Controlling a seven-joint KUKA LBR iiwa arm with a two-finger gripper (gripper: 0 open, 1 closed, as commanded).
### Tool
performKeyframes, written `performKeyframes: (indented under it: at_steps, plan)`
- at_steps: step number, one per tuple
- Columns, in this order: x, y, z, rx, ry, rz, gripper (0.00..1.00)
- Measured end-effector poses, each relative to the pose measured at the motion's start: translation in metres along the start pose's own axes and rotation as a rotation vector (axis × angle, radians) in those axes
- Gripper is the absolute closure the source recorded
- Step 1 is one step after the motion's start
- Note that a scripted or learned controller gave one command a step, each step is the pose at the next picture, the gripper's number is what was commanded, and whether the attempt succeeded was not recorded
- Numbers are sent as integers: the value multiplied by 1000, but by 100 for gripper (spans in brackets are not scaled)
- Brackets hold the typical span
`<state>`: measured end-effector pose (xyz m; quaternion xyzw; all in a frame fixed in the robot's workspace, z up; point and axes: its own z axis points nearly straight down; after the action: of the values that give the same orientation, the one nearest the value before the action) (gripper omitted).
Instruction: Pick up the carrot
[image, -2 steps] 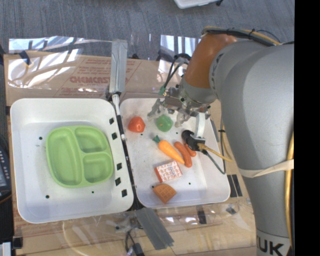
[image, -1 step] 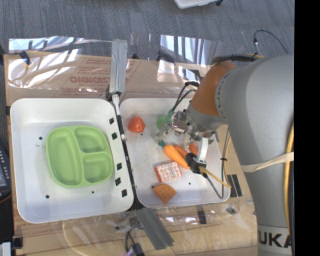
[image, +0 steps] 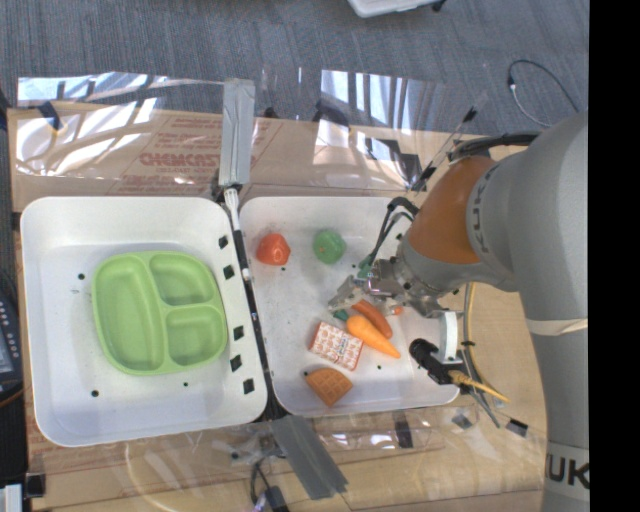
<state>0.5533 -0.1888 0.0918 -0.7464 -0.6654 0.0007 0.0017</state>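
The orange carrot (image: 374, 336) lies at a slant in the right bin (image: 300, 215), its thick end towards the bin's right wall. A second, darker orange piece (image: 372, 317) rests against its upper side. My gripper (image: 360, 292) hangs low over the bin, right at the carrot's upper left end and touching or nearly touching it. The arm's grey body and orange band (image: 450, 215) hide the right part of the bin.
Also in the right bin are a red tomato-like item (image: 272, 249), a green round item (image: 329, 245), a red and white patterned box (image: 335, 346) beside the carrot and an orange waffle piece (image: 328, 385). The left bin (image: 50, 300) holds a green divided plate (image: 160, 310).
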Motion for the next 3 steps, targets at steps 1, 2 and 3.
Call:
performKeyframes:
  at_steps: [1, 2, 3]
  plan:
    - [-13, -54, 0, -2, 0, -81, 0]
    - [-14, -74, 0, -4, 0, -290, 0]
    - [9, -19, -87, -3, -2, -378, 0]
